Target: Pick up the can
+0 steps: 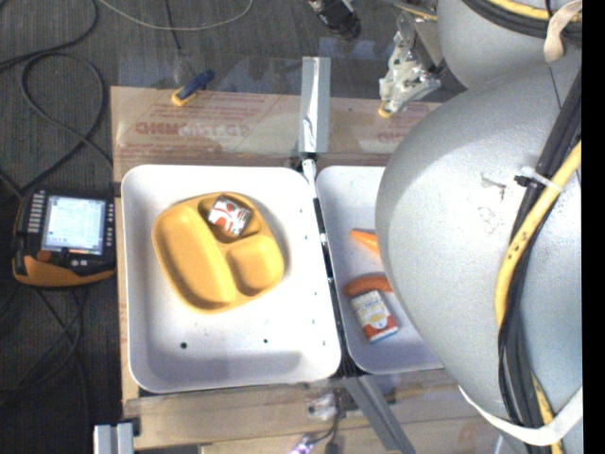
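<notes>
The can (pixel 230 217), with a red and white label, lies on its side in the far compartment of a yellow divided plate (pixel 194 268). The plate rests in the left white bin (pixel 227 362). My gripper (pixel 406 78) hangs beyond the far edge of the right bin (pixel 352 192), well to the right of the can and far from it. Nothing is seen in the gripper.
The big grey arm body (pixel 482 244) covers most of the right bin. In that bin's visible strip lie an orange carrot-like piece (pixel 365 241), a sausage (pixel 366 284) and a small red carton (pixel 376 315). A teach pendant (pixel 66 235) sits left of the bench.
</notes>
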{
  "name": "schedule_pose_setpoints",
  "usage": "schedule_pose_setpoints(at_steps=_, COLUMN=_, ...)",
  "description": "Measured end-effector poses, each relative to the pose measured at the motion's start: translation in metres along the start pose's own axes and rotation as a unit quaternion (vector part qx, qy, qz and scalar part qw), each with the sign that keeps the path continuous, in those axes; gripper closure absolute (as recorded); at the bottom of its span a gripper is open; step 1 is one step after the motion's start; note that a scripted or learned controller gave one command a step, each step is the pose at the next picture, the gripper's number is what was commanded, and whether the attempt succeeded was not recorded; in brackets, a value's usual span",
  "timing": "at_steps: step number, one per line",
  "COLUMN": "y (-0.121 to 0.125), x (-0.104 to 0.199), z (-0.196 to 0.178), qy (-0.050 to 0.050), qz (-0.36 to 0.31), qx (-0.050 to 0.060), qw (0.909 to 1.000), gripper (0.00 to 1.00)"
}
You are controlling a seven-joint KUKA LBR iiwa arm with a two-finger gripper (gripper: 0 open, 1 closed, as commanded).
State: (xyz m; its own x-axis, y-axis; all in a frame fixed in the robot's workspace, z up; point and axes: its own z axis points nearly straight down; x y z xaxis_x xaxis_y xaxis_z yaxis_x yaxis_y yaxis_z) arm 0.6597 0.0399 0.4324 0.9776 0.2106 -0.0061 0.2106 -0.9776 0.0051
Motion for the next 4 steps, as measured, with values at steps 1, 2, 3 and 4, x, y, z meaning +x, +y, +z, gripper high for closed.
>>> schedule_pose_setpoints(at_steps=1, y=-0.028, x=0.007, z=0.12, qy=0.0, qz=0.005, qx=0.001, qw=1.0, gripper=1.0)
schedule_pose_setpoints(at_steps=2, y=-0.072, x=-0.027, z=0.259, qy=-0.001, qz=-0.061, qx=0.0, qw=0.9981, gripper=1.0)
schedule_pose_setpoints(at_steps=3, y=-0.033, x=-0.08, z=-0.001, qy=0.002, qz=-0.058, qx=0.0, qw=0.9983, gripper=1.0)
schedule_pose_setpoints(at_steps=4, y=-0.06, x=-0.037, z=0.138, qy=0.0, qz=0.003, qx=0.002, qw=1.0, gripper=1.0)
